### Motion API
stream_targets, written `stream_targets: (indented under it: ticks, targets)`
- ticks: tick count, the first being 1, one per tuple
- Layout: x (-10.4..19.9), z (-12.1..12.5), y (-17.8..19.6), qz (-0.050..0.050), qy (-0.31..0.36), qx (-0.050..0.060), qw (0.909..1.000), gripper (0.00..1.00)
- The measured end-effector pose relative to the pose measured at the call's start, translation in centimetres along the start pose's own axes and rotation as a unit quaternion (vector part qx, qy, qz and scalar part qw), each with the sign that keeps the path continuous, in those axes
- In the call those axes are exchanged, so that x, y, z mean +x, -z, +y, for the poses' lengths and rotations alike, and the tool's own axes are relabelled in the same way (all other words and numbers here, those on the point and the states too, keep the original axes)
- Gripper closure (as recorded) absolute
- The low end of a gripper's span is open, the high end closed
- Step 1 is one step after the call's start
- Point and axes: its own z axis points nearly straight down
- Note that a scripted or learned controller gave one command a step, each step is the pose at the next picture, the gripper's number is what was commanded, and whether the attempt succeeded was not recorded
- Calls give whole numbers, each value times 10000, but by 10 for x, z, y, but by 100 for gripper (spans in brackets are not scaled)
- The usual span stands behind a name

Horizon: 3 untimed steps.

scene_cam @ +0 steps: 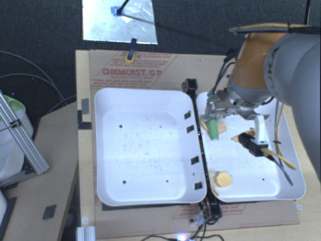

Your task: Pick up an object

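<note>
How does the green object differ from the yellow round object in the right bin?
The green object is long and narrow; the yellow object is flat and roundish. The green object lies near the far left part of the right bin, directly below the gripper; the yellow object lies at the near left corner, apart from the arm. Both rest close to the divider between the bins.

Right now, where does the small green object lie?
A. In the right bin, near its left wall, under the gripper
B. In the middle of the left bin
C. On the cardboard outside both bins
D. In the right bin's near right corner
A: the green object lies in the right bin by its left wall, just below the gripper.
</note>
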Motion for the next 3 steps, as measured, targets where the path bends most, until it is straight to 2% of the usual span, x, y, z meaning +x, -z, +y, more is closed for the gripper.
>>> stream_targets:
  ticks: [1,2,3]
  targets:
    - [-46,-56,11,-18,-80,63,9999,100]
    - [1,-70,80,-3,-18,21,10000,100]
    - [83,-103,178,15,6,-2,10000,100]
